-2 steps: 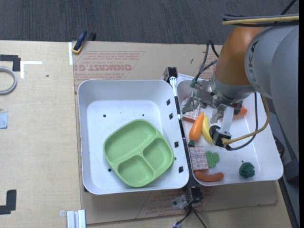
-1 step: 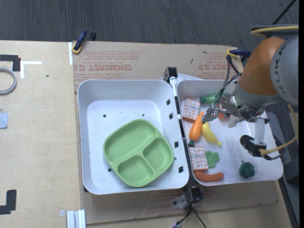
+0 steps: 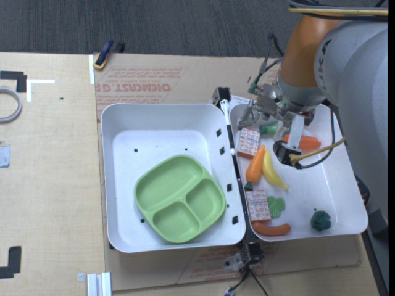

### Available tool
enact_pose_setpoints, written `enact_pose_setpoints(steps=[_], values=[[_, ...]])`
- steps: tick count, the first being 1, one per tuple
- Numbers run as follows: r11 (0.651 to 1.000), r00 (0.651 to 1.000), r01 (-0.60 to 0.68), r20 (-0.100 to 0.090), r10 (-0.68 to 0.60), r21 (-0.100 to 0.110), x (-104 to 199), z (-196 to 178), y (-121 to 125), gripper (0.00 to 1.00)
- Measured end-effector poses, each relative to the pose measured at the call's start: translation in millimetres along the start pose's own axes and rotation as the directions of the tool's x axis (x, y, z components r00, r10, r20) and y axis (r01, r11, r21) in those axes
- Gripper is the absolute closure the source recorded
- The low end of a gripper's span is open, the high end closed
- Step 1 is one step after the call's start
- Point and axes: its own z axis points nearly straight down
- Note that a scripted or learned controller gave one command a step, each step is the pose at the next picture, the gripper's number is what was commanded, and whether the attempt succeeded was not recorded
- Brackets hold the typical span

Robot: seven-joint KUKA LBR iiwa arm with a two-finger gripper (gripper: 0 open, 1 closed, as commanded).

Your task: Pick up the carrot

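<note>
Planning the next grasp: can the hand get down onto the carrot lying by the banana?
Probably yes. The carrot lies uncovered in the right bin, top side free, with the hand just above it. But the banana and a small box crowd it, so finger room looks tight.

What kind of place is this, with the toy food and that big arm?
Probably a robotics lab bench: a grey arm over two white bins, toy food such as a carrot, and tape marks on cardboard.

1. Carrot (image 3: 255,164) is orange, banana (image 3: 271,170) yellow.
2. Tray (image 3: 179,198) is light green, sitting in a white bin (image 3: 123,184).
3. Sausage (image 3: 271,229) is red-orange, broccoli (image 3: 320,220) dark green.
4. Arm (image 3: 321,48): grey with an orange band.
</note>
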Motion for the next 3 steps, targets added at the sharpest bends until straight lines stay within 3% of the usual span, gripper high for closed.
enact_pose_setpoints(steps=[1,2,3], values=[[1.000,1.000,-0.015,0.000,0.015,0.001,-38.5,0.1,-37.2,0.00],[0.998,0.998,0.060,0.000,-0.060,0.000,-25.9,0.0,-31.3,0.00],[0.997,0.997,0.083,0.000,-0.083,0.001,-123.4,79.2,-10.6,0.00]])
